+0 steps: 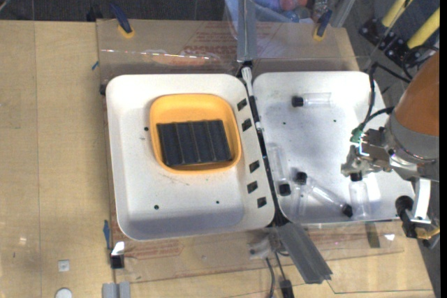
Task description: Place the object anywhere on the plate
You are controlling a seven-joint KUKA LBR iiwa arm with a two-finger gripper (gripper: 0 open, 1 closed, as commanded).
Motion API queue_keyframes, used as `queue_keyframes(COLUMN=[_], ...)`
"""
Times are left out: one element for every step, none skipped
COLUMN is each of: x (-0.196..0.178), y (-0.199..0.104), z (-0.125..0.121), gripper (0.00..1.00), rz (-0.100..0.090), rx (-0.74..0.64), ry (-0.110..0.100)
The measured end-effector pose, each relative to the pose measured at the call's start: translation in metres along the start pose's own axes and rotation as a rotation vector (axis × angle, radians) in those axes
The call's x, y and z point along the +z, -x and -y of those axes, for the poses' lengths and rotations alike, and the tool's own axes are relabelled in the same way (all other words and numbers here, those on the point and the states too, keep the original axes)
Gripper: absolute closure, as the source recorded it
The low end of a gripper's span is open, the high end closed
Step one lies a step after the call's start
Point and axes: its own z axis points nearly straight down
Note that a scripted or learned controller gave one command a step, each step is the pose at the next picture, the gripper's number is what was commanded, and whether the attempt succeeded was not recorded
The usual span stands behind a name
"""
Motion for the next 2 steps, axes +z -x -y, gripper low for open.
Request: queue_keyframes(x=[0.002, -0.046], y=[0.001, 0.013], z=[0.002, -0.077], gripper=[0.0, 0.0], rz=[0.001, 0.002], rx=[0.001, -0.152], ry=[-0.007, -0.007])
